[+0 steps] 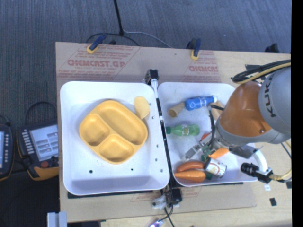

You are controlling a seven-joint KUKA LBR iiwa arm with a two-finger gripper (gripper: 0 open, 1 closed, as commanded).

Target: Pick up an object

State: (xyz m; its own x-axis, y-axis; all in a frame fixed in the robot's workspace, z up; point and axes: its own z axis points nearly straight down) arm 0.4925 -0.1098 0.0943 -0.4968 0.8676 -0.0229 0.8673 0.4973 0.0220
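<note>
- the bench (71, 60) carries two shallow white bins side by side: the left bin (71, 126) and the right bin (222, 88).
- the arm (251, 115) enters from the right of the camera view; its orange band sits over the right half of the right bin.
- the gripper (202, 150) is low inside the right bin, near its front half, below the orange band.
- gripper state: cannot tell; the wrist covers much of it and the metal parts are too small to read.
- no object is visibly between the gripper's parts.
- right bin contents, relative to the gripper:
- a green bottle (183, 130) lies on its side just beyond the gripper, toward the bins' shared wall.
- a blue bottle (199, 102) lies on its side at the back of the bin, well apart from the gripper.
- a tan cork-like piece (176, 109) lies just left of the blue bottle.
- a small orange piece (219, 152) lies right beside the gripper; contact cannot be confirmed.
- a small white-and-dark can-like object (215, 168) lies just in front of the gripper.
- two orange carrot-like pieces (190, 171) lie along the front wall, next to the can-like object.
- left bin contents:
- a yellow divided tray (112, 130) with three compartments lies in the middle.
- a pale yellow oval piece (141, 107) lies at the tray's back right corner, near the shared wall.
</note>
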